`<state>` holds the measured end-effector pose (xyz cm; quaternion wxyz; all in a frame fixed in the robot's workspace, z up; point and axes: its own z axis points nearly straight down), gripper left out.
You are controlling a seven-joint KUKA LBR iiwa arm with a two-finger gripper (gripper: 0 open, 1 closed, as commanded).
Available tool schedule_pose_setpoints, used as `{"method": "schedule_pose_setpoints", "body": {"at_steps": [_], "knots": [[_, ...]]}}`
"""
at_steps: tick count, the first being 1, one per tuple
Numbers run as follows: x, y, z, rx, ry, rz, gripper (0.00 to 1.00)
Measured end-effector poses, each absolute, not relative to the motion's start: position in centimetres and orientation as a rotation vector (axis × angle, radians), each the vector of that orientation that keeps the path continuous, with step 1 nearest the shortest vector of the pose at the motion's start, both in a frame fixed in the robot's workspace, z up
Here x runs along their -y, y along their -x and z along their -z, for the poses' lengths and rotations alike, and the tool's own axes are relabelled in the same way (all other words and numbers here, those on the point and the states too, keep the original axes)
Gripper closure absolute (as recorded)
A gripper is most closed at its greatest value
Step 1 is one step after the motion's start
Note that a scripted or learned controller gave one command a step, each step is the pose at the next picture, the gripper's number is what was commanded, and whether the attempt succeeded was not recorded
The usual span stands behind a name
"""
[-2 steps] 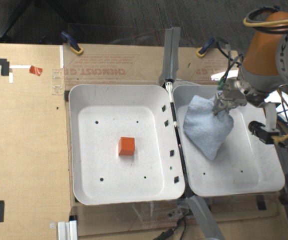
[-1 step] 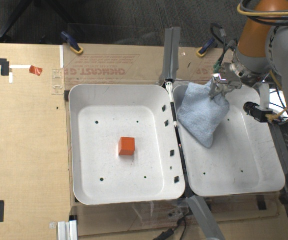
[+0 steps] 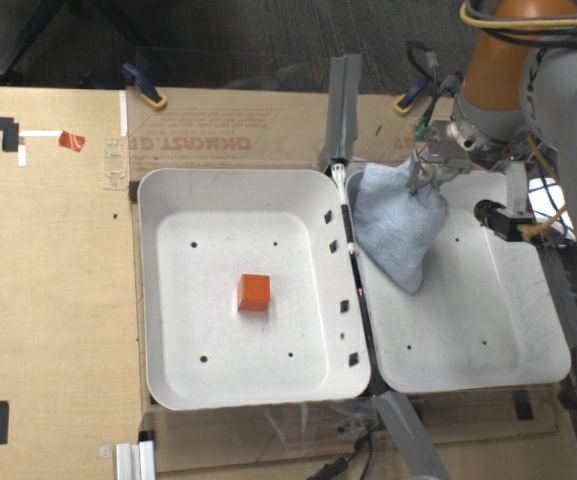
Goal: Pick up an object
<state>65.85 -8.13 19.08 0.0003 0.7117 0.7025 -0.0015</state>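
Two shallow white bins sat side by side on the bench. The left bin (image 3: 168,268) held a single small orange-red block (image 3: 254,293), lying flat on the floor a little below the middle and well apart from every wall. The right bin (image 3: 488,368) held a pale blue-grey cloth (image 3: 393,230), which occupied the bin's far left corner, beside the divider between the two bins. The cloth was drawn up into a peak at its upper right part, with the rest draping down and left in a loose triangle whose lower point lay on the bin floor toward the middle of the left side; its left edge lay close along the bin's left wall. The gripper (image 3: 430,176) stood over the far edge of the right bin, reaching in from the right, and its fingers appeared pinched together on the raised peak of the cloth, the fabric gathered between them. Above the gripper the arm's orange band (image 3: 518,48) rose near the bench's far right corner. The near half and the right side of the right bin's floor carried nothing but small dark holes. A brown cardboard sheet (image 3: 218,133) lay behind the left bin along its far edge
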Motion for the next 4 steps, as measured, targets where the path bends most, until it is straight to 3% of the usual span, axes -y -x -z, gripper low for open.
{"method": "schedule_pose_setpoints", "body": {"at_steps": [1, 2, 3, 4], "knots": [[4.7, -65.8, -19.0, -2.195, -2.249, 0.007, 1.00], [4.7, -65.8, -19.1, -2.194, -2.248, 0.006, 0.00], [10.6, -66.0, -9.5, -2.273, -2.162, -0.002, 0.00], [10.6, -66.0, -10.4, -2.274, -2.159, -0.001, 1.00]]}}
